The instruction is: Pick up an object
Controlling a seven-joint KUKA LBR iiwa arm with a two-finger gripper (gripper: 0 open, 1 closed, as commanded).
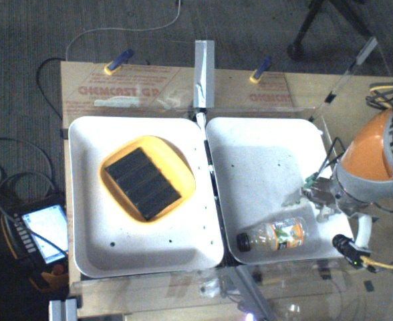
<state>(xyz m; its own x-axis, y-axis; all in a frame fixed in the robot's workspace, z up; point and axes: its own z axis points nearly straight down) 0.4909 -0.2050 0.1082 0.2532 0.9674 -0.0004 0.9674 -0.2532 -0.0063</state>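
From my feed: bench topped with a brown board printed with red lettering, two blue-and-yellow clamps on its far edge, a metal post standing at the far end of the seam between the bins. Floor around is dark grey carpet, a black office chair base at top right, cables trailing at left, a lit tablet-like screen on the floor left of the bench.

Task thing I'm tracking: a clear plastic bottle, lying on its side in the right bin, near the bin's near wall. Long axis runs roughly left-right, slightly tilted; dark cap end points left, toward the seam between bins, base points right toward the arm. Orange-and-green label around its middle.

Left bin holds a yellow dish, tilted square-ish, with a black ribbed rectangular block lying in it, diagonal.

Arm comes in at right, orange band showing, over the right bin's right edge. Gripper sits just right of and above the bottle's base end, close by; contact I can't judge. Whether the tool is wide or narrow: can't tell from this angle.
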